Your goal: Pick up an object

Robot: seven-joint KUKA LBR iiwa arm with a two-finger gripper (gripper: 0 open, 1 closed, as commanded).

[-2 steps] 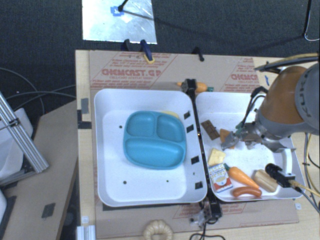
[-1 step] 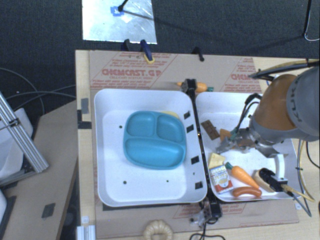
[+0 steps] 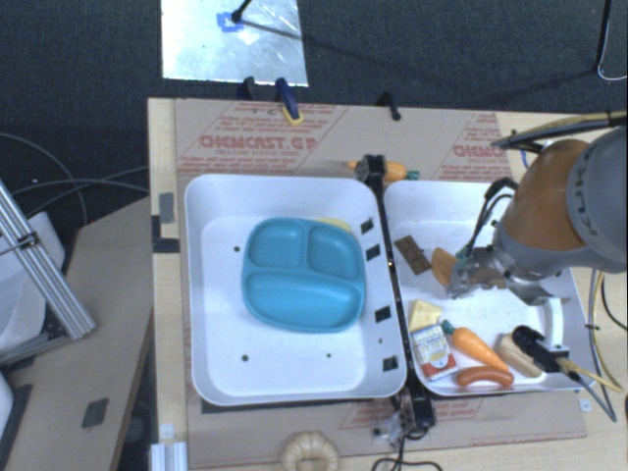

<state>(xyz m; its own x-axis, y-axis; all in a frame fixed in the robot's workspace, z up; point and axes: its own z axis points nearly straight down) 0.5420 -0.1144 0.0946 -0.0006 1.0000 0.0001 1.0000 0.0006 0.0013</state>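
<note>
Carrot (image 3: 474, 342) lies in the right bin (image 3: 432, 202); claw (image 3: 463, 281) nearby, its grip state indiscernible.

1. The board (image 3: 265, 130) under the bins carries red print reading "CHEMCAST GP" at its upper left.
2. The same red print repeats at the board's upper right, slanted and partly cut off.

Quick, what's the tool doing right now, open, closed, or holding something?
Tool: low in the right bin beside a small brown piece; whether it is open, closed or holding anything cannot be told from this view.
</note>
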